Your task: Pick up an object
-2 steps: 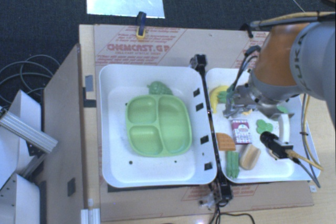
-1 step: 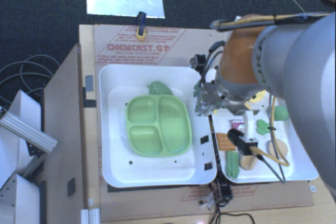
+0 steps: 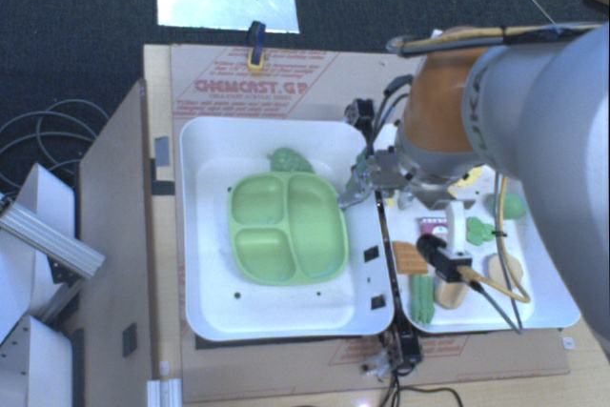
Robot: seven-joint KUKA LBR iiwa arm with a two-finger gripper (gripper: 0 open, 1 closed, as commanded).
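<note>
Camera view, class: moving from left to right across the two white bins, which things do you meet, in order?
Green divided plate → gripper at the plate's right edge → orange block → green toy pieces in the right bin.

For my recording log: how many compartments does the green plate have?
3. The green divided plate in the left bin shows two compartments side by side at its far end and one wide compartment at its near end. None looks hidden.
</note>
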